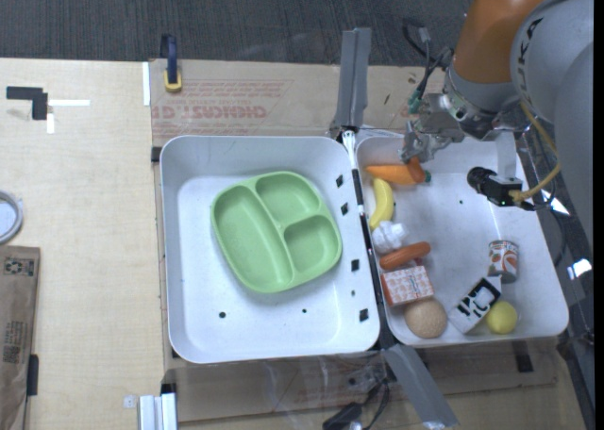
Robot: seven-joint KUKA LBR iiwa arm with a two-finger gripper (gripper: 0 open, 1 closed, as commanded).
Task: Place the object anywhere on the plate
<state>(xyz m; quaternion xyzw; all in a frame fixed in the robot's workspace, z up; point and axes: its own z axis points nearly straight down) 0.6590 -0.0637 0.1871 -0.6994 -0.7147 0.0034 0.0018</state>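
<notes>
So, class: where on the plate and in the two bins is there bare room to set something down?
All three wells of the green plate are bare. So is the left bin floor around it. The right bin is free mid-right, between carrot and can; its left edge is crowded.

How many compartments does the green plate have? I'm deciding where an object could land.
3. The green plate in the left bin has one long compartment on its left side, and two smaller ones on its right, upper and lower.
</notes>
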